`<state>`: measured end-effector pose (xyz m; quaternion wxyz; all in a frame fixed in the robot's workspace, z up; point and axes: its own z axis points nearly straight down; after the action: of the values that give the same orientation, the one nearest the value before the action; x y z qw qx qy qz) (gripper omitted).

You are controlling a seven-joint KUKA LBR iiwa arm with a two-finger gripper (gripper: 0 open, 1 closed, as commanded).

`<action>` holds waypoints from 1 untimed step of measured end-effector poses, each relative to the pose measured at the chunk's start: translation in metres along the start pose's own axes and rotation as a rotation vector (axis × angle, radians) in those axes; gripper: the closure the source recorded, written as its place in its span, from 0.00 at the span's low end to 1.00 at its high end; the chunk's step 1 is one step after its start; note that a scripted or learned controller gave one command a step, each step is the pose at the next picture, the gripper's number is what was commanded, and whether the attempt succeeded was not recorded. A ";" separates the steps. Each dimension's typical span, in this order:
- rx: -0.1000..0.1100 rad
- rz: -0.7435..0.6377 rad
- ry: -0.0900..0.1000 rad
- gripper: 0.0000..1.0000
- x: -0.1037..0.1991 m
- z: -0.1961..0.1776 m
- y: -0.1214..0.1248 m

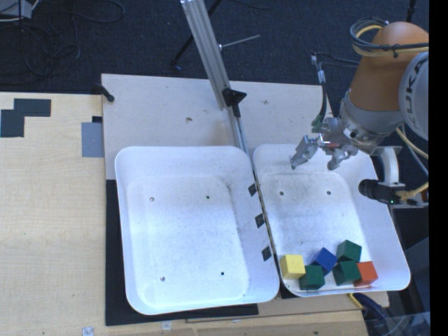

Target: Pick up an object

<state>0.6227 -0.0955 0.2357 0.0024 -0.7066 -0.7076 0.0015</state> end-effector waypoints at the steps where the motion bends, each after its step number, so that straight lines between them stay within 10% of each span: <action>1: -0.002 -0.001 0.001 0.00 0.019 -0.024 -0.038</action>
<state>0.5844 -0.0767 0.2603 0.0018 -0.7061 -0.7081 0.0004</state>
